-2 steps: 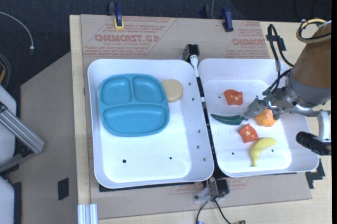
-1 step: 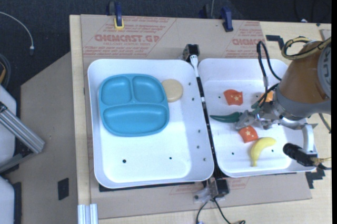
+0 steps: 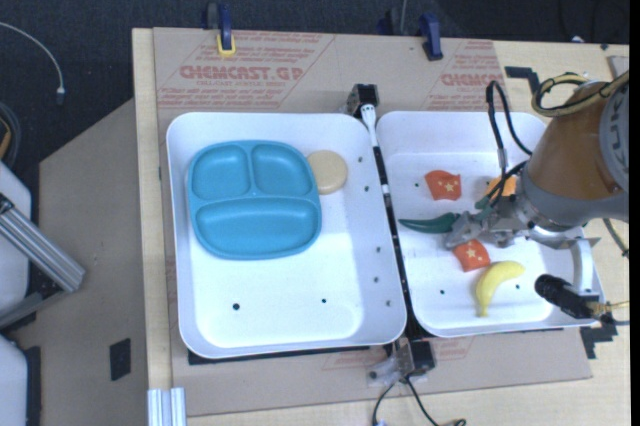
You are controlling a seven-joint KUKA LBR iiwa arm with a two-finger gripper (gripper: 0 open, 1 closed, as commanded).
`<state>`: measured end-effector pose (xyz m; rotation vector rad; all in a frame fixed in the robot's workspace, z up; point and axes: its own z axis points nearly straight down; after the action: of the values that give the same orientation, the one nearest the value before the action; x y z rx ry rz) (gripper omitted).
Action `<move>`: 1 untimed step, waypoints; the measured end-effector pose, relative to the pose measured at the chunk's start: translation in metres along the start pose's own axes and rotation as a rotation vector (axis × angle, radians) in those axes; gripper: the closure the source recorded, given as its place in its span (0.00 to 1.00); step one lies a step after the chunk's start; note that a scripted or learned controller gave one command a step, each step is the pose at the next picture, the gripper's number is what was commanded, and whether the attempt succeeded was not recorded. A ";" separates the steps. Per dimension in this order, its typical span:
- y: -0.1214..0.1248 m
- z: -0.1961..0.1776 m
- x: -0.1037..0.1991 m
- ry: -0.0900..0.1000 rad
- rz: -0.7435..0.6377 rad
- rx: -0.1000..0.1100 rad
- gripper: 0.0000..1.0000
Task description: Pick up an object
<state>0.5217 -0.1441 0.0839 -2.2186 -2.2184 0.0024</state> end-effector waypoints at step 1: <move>0.001 -0.011 0.000 -0.001 0.001 -0.004 1.00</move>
<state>0.5224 -0.1444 0.0949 -2.2223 -2.2197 0.0001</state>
